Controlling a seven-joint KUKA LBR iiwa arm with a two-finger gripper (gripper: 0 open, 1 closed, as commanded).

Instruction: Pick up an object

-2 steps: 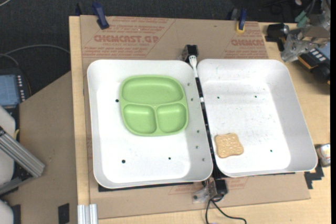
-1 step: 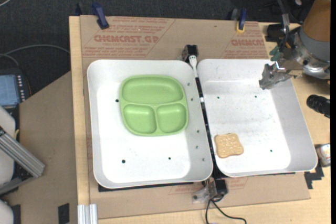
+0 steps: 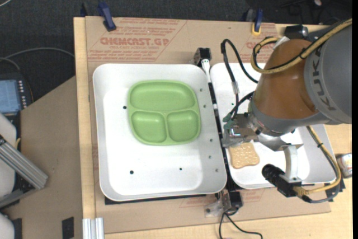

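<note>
dark carpet surrounds a tan bench point(image 3: 84, 120) whose top carries printed red lettering near its far edge, with a blue clamp point(image 3: 106, 16) and a second clamp point(image 3: 257, 22) gripping that edge. two shallow white bins sit side by side on it. the left bin point(image 3: 112, 176) holds a green divided plate point(image 3: 163, 112) with three compartments, lying flat toward the far half of the bin; its near half is bare white floor with a few small dark dots, giving open room along the near and left walls. the plate sits apart from all four walls, closest to the far and right ones.

the right bin point(image 3: 246, 176) is touching the left bin along a shared seam, where a thin dark rod or cable runs along the edge. much of this bin is hidden beneath the arm point(image 3: 313, 81), which reaches in from the right, its grey body and broad orange band bulking over the bin's middle. black and yellow cables loop around the wrist and trail toward the near right corner.

the end effector point(image 3: 238, 130) hangs low at the left side of the right bin, just beside the seam between the bins. whether its tips are apart or together cannot be told, as the wrist blocks them. a tan cracker-shaped object point(image 3: 244, 155) with a dotted surface lies on the floor of the right bin just near of the end effector, close to the bin's left wall.
</note>
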